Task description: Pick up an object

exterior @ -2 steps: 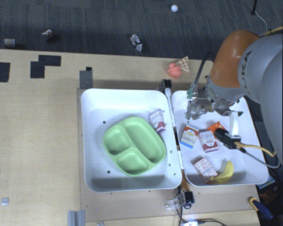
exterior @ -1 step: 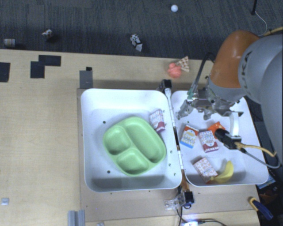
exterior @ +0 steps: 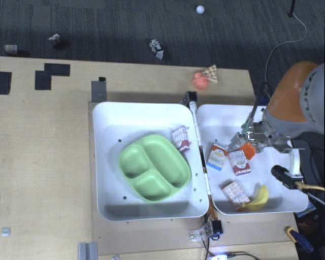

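Low in the right bin (exterior: pixel 284 205), near the bottom edge of the frame, a yellow banana (exterior: pixel 258 199) lies touching a small patterned carton (exterior: pixel 235 192). Higher in that bin sit two more little cartons side by side: one blue, white and orange (exterior: pixel 216 157), the other red and white (exterior: pixel 239 163). Their printing is too small to read. A small orange object (exterior: pixel 248 151) lies just beside the red and white carton, right under the end effector (exterior: pixel 247 138), which hangs over the upper middle of the right bin; whether its fingers are open or closed cannot be told, and nothing shows between them. The grey arm with its orange band (exterior: pixel 292 99) enters from the right edge of the frame.

At frame centre, the left bin (exterior: pixel 106 167) holds a light green divided plate (exterior: pixel 154 166) with three compartments, tilted across the bin floor. A red and white carton (exterior: pixel 180 138) rests at the plate's upper right rim, near the wall shared by the two bins.

Both bins sit on a pale wooden worktop (exterior: pixel 45 167) with black tape marks at upper left. A pink ball (exterior: pixel 200 80) lies on it above the bins. Beyond is dark carpet (exterior: pixel 117 25) with small scattered items and a white ball (exterior: pixel 200 9).
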Available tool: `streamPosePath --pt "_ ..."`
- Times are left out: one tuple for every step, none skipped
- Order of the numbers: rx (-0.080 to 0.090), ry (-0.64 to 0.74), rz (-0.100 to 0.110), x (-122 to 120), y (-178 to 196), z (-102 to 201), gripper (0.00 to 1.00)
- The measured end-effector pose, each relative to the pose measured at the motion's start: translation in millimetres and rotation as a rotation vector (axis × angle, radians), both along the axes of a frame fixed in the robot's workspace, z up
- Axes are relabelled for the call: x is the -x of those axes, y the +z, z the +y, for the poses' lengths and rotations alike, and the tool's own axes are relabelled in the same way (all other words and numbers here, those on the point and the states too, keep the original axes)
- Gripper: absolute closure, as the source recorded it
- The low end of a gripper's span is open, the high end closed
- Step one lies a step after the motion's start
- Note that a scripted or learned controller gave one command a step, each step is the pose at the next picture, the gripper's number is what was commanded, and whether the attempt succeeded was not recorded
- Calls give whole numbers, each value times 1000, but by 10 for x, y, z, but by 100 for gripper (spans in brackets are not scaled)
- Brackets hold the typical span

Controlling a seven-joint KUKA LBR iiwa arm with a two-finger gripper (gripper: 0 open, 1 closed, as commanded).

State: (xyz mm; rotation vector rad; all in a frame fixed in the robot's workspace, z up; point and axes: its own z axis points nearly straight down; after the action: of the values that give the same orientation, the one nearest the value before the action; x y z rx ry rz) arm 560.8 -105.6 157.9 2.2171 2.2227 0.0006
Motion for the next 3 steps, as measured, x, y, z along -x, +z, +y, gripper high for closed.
streamPosePath --pt "6 -1 -23 407 -656 1 0" --pt "10 0 -30 385 -536 -8 100" --pt "10 0 -29 389 -542 -7 0"
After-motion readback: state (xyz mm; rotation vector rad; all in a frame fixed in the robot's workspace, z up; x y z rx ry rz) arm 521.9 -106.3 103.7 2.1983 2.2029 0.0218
